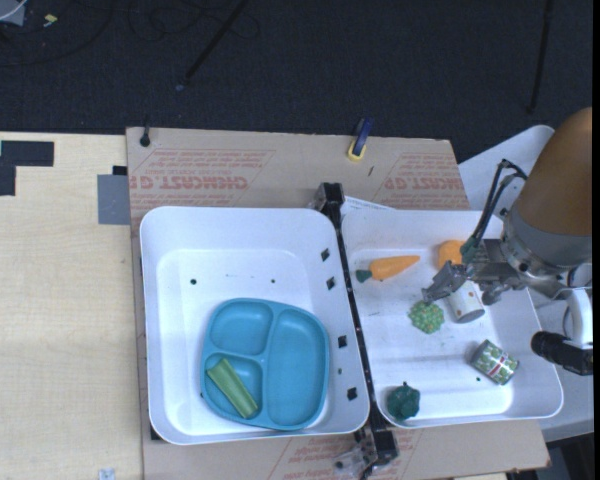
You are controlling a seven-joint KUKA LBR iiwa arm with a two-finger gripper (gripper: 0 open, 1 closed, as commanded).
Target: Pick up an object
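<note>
The right bin (450, 400) holds an orange carrot (392, 266), an orange fruit (450, 252), a green broccoli-like ball (427, 317), a small can with a green label (493, 361) and a dark green lump (404, 401). My gripper (456, 290) hangs low over the middle of this bin, just right of the green ball and below the orange fruit. A pale cylindrical piece (467, 303) sits at the gripper's tip; whether it is an object or part of the gripper is unclear.
The left bin (180, 238) carries a blue divided plate (290, 353) with a green vegetable piece (232, 387) in its lower left compartment. A black divider (345, 298) joins the two bins. The arm's orange band (572, 173) rises at the right.
</note>
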